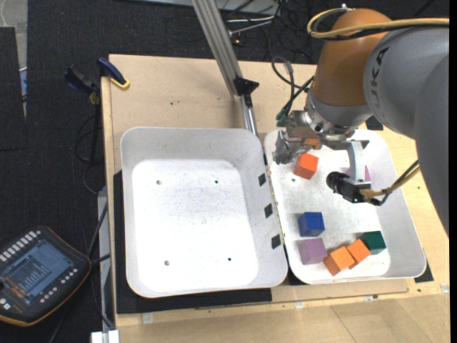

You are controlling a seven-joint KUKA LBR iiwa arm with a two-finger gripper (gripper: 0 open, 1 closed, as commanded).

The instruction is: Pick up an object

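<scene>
Camera view looks down at a slant on a wooden bench with two shallow white bins side by side. The left bin has little dark specks on its floor. The right bin holds some small blocks. The big grey arm comes in from the right, and its orange band sits just above the wrist. The gripper hangs low over the top left corner of the right bin. An orange cube sits just under and beside the gripper, tilted a bit. I can't tell if the gripper is touching it, and I can't tell if it is pinching anything, because the wrist hides that part. Farther down in the same bin there is a blue cube. Just below it is a purple block. Right next to the purple one is another orange block, and a green block touches that one on its far side. A small bit of pink peeks out behind a black part that hangs off the wrist. A yellow cable runs from there to the right. A silver pole slants down to the bench between the bins. A blue and yellow clamp grips the bench's top left corner. A handheld controller with a screen lies on the dark floor at the bottom left.
</scene>
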